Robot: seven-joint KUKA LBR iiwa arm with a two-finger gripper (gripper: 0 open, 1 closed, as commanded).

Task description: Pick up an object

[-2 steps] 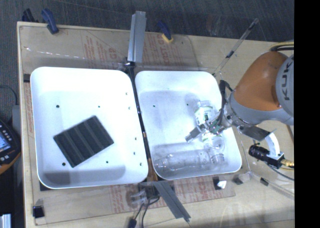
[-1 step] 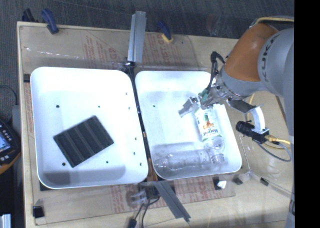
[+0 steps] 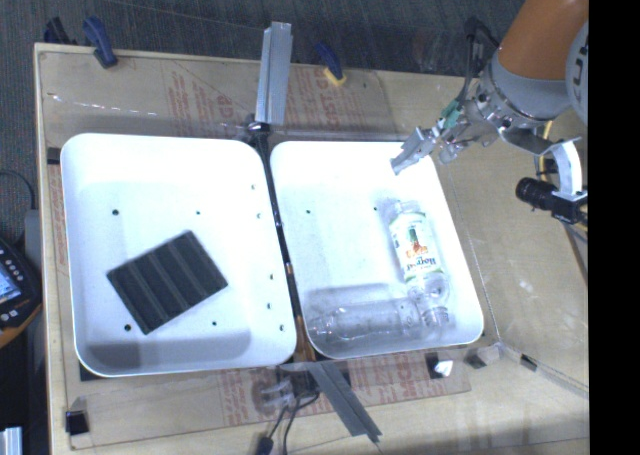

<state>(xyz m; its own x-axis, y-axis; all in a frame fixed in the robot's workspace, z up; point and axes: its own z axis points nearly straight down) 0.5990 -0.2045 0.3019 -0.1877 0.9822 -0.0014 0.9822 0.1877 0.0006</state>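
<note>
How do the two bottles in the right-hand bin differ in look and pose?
The labelled bottle wears a white label with orange and green print; the clear bottle is bare and see-through. The labelled bottle lies lengthwise along the bin's right side, while the clear bottle lies crosswise along the near wall. The clear bottle looks longer. Both are plastic, lie on their sides in the right bin, and meet near its near right corner.

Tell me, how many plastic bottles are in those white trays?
2, both in the right bin: a labelled bottle along its right side, and a clear bottle lying across its near end. The two touch at the corner.
</note>
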